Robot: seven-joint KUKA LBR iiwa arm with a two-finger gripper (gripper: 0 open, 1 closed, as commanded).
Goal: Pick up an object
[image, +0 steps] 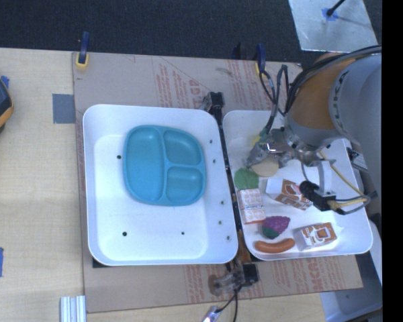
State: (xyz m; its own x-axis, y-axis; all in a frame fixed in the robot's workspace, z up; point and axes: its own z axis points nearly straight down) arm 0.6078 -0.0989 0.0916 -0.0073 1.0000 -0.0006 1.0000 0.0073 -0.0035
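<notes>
Stage: reaching, nothing lifted | gripper (pixel 265 154) hanging low in right bin (pixel 236 123), grip state unreadable | cream object (pixel 264 169) lying just beside it, green toy (pixel 246 178) below-left | pick pending

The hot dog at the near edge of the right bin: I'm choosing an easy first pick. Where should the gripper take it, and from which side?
Probably grip the hot dog at its middle, from straight above, fingers across its narrow width. It lies flat and lengthwise along the right bin rim, with the purple grapes just behind and a carton to its right.
</notes>
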